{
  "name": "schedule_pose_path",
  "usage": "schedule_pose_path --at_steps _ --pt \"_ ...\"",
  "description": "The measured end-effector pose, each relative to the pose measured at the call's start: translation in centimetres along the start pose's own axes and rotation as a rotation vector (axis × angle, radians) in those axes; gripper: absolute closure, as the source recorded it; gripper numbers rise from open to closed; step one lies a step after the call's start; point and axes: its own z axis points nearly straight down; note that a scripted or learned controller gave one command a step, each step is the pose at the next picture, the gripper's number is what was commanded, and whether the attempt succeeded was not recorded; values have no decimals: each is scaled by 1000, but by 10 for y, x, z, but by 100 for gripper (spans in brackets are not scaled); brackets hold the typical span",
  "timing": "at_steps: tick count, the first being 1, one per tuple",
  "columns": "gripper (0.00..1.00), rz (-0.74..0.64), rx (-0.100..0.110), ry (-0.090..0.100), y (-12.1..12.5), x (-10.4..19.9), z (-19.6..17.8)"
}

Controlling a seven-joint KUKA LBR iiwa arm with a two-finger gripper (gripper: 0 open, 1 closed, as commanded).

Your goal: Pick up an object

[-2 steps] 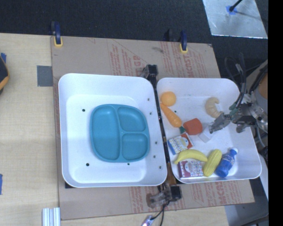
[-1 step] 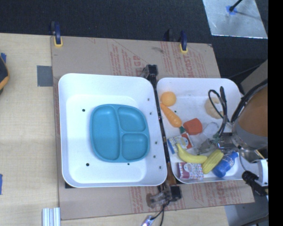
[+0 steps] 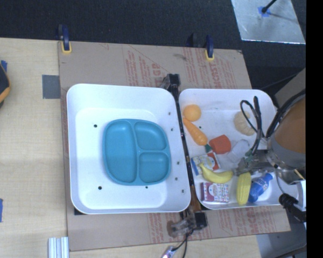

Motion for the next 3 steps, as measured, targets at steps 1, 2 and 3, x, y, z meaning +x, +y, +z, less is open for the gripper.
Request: schedule_pose_path --at_steps 1,2,3 --pt "100 4 -2 2 26 60 -85" --pt "0 5 -1 1 26 60 -85" --pt "0 5 -7 1 46 68 6"
